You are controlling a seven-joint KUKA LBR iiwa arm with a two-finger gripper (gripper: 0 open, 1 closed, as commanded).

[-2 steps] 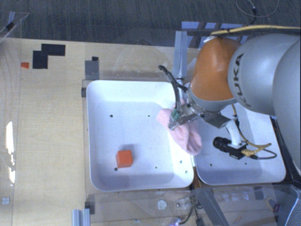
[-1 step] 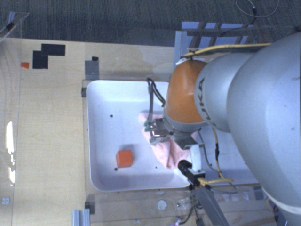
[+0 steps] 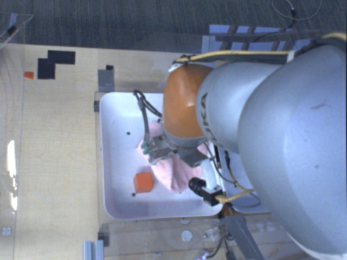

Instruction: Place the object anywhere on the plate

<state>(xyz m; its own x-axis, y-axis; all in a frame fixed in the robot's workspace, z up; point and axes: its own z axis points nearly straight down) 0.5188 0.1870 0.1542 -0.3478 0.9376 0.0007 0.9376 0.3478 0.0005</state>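
orange cube (image 3: 143,182) in left bin (image 3: 116,145), beside pink plate (image 3: 174,172) | end effector (image 3: 154,150) just above-right, apart | finger state: can't tell

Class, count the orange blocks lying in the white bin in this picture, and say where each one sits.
1. The orange block lies on the white bin floor, just left of the pink plate. The arm could hide others.
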